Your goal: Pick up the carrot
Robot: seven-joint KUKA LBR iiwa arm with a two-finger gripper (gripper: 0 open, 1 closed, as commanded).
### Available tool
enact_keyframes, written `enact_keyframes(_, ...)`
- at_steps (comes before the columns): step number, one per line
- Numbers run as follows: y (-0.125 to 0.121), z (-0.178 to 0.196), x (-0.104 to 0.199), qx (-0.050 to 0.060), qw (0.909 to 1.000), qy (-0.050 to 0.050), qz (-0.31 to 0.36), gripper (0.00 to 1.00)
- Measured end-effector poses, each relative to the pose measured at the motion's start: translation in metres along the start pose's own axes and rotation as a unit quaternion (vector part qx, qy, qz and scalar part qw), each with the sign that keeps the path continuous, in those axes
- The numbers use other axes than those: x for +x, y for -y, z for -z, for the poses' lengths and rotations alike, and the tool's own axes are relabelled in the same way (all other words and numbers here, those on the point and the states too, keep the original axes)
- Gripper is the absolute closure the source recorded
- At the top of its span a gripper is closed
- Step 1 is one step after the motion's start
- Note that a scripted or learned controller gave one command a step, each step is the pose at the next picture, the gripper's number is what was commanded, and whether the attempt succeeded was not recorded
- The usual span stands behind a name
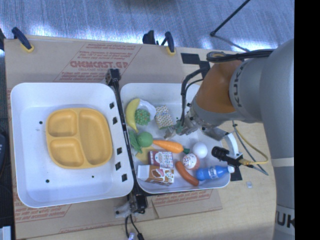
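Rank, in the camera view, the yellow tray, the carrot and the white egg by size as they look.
1. Yellow tray, by far the largest.
2. Carrot.
3. White egg, the smallest.

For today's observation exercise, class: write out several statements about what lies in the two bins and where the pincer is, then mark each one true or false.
1. The carrot lies in the right bin. True.
2. The yellow divided tray sits in the right bin. False: it sits in the left bin.
3. The pincer holds the carrot. False: the carrot lies in the bin below it, apart from it.
4. A banana lies near the right bin's left wall. True.
5. The blue bottle stands upright. False: it lies on its side.
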State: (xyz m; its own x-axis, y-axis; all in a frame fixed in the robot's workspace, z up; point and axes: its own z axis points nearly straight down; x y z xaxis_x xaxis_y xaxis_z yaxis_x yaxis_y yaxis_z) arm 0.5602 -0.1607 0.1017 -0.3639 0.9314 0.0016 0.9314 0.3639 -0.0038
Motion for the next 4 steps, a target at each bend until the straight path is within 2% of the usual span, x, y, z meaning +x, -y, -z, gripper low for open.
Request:
enact_keyframes(1,0.000,0.000,0.000,0.000,1.0000,0.000,0.000,0.00)
enact_keyframes(2,0.000,-0.011,0.051,0.001,0.9963,-0.001,-0.086,0.00)
enact_keyframes(3,0.000,-0.001,0.051,0.002,0.9965,0.000,-0.083,1.00)
enact_keyframes(4,0.000,-0.001,0.051,0.001,0.9965,0.000,-0.084,0.00)
